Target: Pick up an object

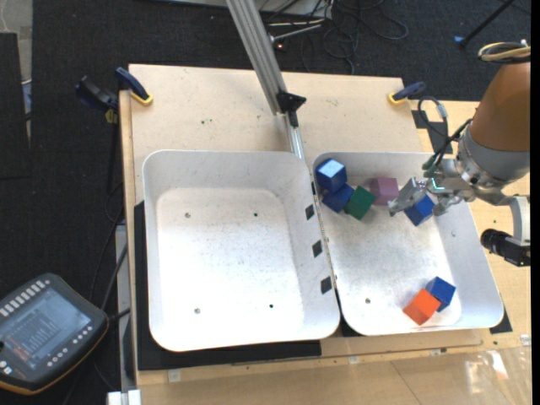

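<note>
Claw (415, 202) — low over the right bin (472, 264), at its upper right, clamped on a blue block (419, 213) that shows between the fingers.

Landmark: the blue block.
- Pink block (385, 189): just to its left, near.
- Green block (360, 202): further left, beside a dark blue block (338, 197).
- Light-topped blue cube (331, 175): far left, by the bin's edge.
- Orange block (421, 308) and blue block (440, 292): well below, touching each other.

Risk, judged: the hold looks off-centre — the block could twist out on lifting, or a finger could catch the pink block.
</note>
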Tool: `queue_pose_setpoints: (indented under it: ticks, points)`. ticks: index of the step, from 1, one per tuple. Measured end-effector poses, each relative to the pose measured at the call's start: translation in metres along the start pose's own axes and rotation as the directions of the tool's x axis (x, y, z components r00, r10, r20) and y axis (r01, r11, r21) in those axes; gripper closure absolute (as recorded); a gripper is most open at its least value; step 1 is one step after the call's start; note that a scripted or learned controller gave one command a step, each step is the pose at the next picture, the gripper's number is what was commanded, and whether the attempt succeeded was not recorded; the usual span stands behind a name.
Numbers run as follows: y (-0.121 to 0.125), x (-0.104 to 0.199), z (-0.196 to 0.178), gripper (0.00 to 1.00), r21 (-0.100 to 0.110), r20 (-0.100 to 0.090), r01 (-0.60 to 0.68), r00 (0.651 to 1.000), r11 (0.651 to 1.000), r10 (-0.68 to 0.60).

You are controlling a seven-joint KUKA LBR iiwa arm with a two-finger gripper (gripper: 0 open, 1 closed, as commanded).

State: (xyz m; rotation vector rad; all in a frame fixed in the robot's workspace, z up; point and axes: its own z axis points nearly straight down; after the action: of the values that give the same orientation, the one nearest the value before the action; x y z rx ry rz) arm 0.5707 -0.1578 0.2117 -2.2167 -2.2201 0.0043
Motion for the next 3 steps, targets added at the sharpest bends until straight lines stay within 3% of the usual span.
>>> queue_pose_setpoints:
  ticks: [1, 3]
  points:
    - [0.0, 0.0, -0.002, 0.0, -0.004, 0.001, -0.001, 1.0, 1.0, 0.001]
    - [-0.002, -0.007, 0.112, 0.0, 0.0, 0.0, -0.002, 1.0, 1.0, 0.002]
